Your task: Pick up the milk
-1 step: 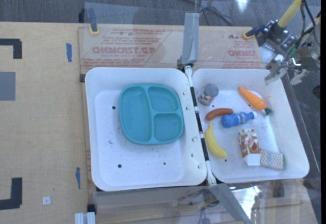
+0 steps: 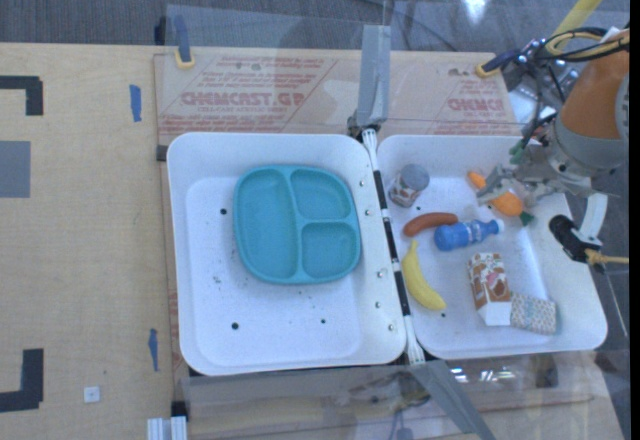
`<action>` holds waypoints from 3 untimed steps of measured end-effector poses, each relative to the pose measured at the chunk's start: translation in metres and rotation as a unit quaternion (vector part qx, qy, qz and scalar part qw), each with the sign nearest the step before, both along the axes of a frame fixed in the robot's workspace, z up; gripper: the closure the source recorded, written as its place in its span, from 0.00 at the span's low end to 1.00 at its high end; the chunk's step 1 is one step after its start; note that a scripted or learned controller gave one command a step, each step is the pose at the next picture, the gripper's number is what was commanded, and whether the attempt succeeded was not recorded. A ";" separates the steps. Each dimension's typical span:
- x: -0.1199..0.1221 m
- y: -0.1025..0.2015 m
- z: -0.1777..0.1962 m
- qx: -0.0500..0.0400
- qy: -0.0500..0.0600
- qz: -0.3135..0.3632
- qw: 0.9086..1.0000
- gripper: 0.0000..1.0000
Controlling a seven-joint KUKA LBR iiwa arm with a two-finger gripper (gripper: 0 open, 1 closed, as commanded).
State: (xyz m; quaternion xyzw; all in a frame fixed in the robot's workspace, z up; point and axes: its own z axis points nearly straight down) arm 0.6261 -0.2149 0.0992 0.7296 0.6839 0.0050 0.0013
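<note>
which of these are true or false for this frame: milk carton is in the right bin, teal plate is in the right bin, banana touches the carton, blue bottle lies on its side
1. The milk carton lies in the right bin. True.
2. The teal plate sits in the right bin. False: it is in the left bin.
3. The banana touches the carton. False: bare bin floor separates them.
4. The blue bottle lies on its side. True, between the sausage and the carton.

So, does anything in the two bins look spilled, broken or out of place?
Nothing looks spilled or broken. The milk carton, blue bottle and can lie on their sides in the right bin, loosely scattered. The teal plate sits flat in the left bin.
</note>
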 end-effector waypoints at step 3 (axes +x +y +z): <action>0.001 0.054 0.130 -0.004 0.001 0.058 0.998 1.00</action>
